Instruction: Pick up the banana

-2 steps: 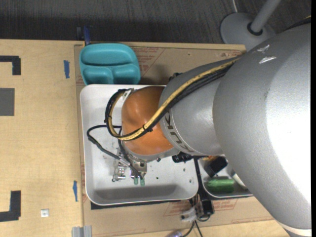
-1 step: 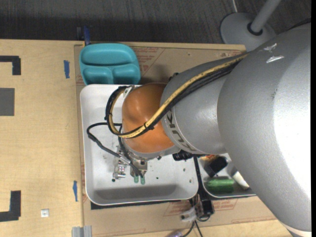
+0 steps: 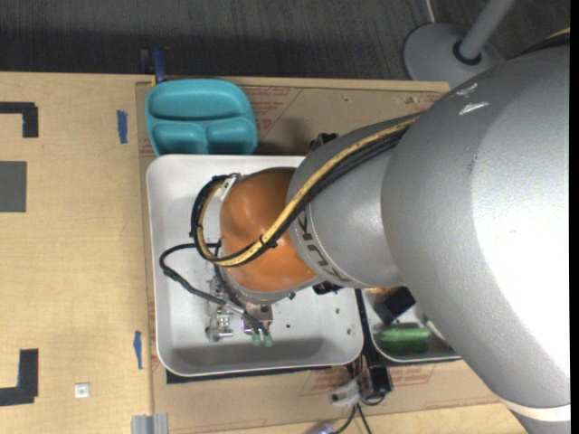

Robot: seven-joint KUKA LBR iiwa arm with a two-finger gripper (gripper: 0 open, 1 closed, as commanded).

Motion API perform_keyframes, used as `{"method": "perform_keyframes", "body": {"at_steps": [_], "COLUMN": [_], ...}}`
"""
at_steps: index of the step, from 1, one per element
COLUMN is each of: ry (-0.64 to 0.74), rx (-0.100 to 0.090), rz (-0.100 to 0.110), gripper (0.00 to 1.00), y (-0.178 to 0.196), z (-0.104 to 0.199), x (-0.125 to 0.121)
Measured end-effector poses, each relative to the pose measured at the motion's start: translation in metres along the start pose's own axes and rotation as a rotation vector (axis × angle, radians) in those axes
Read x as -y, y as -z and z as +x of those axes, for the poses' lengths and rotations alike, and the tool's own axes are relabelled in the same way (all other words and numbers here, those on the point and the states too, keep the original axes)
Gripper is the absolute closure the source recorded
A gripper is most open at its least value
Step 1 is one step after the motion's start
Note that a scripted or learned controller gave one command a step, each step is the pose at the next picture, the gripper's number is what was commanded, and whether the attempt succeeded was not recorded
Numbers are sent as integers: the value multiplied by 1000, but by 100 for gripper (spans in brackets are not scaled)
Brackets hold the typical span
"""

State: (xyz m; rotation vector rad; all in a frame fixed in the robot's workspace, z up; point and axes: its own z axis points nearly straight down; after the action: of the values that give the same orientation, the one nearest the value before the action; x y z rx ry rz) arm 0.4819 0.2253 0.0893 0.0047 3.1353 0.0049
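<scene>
arm (image 3: pixel 452 215): grey casing | orange band | black-yellow cables along wrist

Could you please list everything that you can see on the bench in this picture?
Shallow white plastic bin: two, white, side by side; the right one mostly hidden by the arm.
Teal plastic divided tray: one, teal, beyond the left bin.
Green object: one, green, in the right bin.
Black object: one, black, in the right bin.
Blue tape marks: several, blue, on the bench.
Arm: one, grey with orange band.
Gripper: one, low in the left bin.
</scene>
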Motion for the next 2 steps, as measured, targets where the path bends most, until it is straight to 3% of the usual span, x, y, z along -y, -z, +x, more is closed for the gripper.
{"method": "perform_keyframes", "body": {"at_steps": [2], "ry": [-3], "rx": [7], "rz": [-6], "gripper": [100], "y": [20], "z": [-2], "x": [-2]}}
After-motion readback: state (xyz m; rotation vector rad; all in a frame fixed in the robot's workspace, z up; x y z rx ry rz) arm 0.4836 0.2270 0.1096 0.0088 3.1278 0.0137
